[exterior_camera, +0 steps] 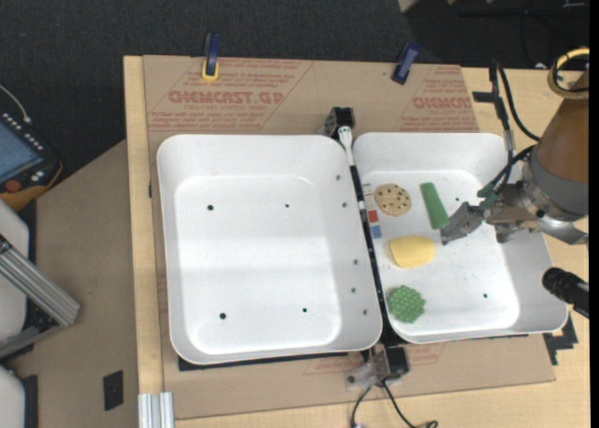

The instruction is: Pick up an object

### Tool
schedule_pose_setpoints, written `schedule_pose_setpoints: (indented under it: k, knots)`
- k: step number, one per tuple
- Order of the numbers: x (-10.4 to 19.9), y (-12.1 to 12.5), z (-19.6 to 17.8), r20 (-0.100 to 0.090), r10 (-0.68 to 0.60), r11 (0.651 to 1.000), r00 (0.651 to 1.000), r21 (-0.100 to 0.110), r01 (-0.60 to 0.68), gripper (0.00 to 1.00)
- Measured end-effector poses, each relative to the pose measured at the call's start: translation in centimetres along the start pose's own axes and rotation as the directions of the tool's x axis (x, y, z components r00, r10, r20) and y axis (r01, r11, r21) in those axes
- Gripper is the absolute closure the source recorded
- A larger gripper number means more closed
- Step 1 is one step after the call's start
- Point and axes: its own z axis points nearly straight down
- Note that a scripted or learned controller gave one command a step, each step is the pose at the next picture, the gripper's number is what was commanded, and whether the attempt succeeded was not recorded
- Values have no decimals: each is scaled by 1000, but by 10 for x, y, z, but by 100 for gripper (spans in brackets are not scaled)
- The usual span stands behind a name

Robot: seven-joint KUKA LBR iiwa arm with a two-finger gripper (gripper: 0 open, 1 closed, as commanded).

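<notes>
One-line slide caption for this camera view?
Arm's tool hovers in the right bin beside a green block, yellow piece, cookie and green ball.

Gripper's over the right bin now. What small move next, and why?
Probably ease the gripper a little toward the left bin and down onto the yellow piece. It lies just beside the fingertips, apart from the green stick and the cookie, and nothing is held yet.
</notes>
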Motion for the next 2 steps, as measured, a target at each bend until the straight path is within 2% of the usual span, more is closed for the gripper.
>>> schedule_pose_setpoints:
  k: [1, 2]
  knots:
    - [0, 1, -11, 1, 0, 1000, 1000, -3, 0, 100]
    - [64, 15, -100, 0, -9, 1000, 1000, -12, 9, 100]
